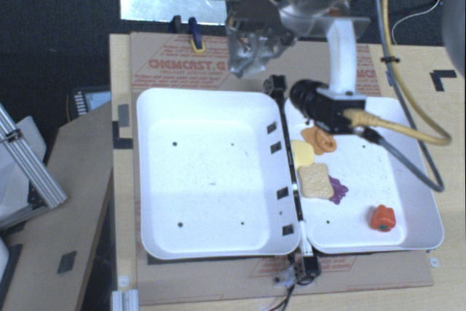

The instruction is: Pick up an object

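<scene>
My gripper (248,60) hangs high over the back edge of the left bin (156,156), near the divider between the two bins. Nothing shows in its grasp. The objects lie in the right bin (419,218). An orange piece (320,140) and a pale yellow piece (302,153) sit close to the divider. Just in front of them is a beige, toast-like slab (315,180) with a purple item (338,190) tucked against its right side. A red-orange pepper-like object (383,218) rests alone towards the front right corner.
The bins sit on a cardboard sheet (175,62) on the bench. A blue and yellow clamp (195,36) stands behind the left bin. A yellow cable (408,129) and a grey cable (411,160) trail over the right bin's back half.
</scene>
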